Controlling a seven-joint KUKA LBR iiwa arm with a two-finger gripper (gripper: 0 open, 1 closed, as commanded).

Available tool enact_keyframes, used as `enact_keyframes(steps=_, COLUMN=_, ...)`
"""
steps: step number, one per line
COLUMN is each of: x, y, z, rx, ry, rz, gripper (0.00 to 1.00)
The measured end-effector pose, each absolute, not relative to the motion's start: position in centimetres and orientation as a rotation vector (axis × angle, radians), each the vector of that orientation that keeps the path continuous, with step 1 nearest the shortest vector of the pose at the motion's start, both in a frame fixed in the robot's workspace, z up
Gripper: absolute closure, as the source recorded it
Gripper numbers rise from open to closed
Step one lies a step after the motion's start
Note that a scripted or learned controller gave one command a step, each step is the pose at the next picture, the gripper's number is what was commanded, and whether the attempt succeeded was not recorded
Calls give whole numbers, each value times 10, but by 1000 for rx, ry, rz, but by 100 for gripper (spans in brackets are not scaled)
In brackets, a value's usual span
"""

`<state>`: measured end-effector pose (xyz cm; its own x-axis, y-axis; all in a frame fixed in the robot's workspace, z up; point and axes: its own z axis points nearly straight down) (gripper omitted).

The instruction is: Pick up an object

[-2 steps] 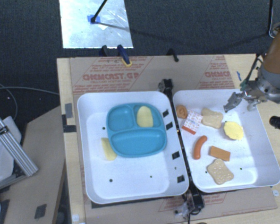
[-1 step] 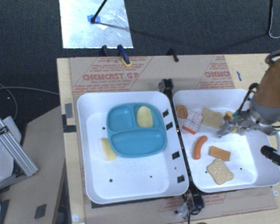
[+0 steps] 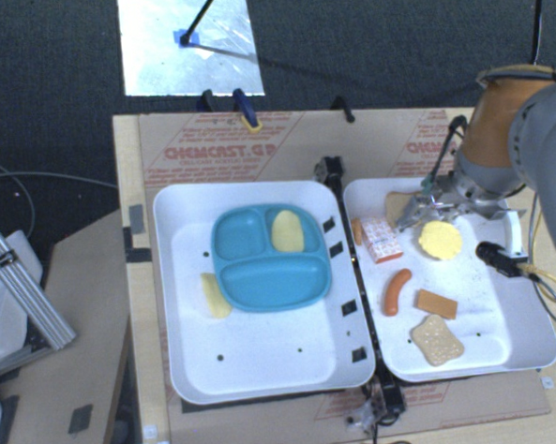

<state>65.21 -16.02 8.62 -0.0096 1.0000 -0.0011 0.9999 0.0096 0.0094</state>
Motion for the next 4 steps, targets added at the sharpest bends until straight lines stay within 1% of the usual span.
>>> enact_keyframes(steps=1, x=617, y=-141, z=84, rx=2220, ry=2224, rz=0, gripper=0)
enact_keyframes(steps=2, x=619, y=-142, z=96, rx=2216, ry=2221, rz=5, gripper=100)
enact_keyframes(steps=3, x=671, y=-143, z=143, rx=2213, ry=2223, rz=5, gripper=100)
enact_keyframes(steps=4, x=642, y=-93, z=182, rx=2213, ry=2229, rz=4, gripper=100)
